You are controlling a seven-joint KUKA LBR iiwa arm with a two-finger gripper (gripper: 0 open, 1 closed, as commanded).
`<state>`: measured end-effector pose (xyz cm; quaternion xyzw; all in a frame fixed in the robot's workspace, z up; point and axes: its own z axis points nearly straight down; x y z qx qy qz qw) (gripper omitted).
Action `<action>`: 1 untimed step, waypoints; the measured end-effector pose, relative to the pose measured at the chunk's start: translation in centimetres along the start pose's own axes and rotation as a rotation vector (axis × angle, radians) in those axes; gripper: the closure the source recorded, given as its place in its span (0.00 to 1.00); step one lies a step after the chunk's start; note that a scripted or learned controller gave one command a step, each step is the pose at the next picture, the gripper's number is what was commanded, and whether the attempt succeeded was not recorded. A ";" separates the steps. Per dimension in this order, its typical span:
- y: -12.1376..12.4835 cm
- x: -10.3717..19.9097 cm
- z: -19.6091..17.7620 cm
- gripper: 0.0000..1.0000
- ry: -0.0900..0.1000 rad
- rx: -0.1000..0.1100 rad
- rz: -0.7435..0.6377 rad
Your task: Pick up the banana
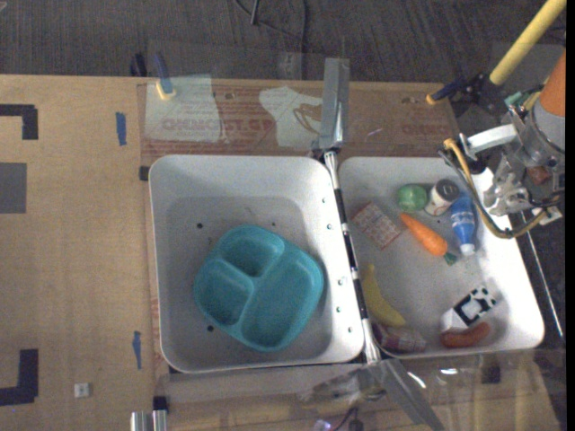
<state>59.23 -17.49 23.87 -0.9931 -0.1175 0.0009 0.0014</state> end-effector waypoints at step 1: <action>5.7 3.8 3.1 1.00 0.001 -0.004 -0.069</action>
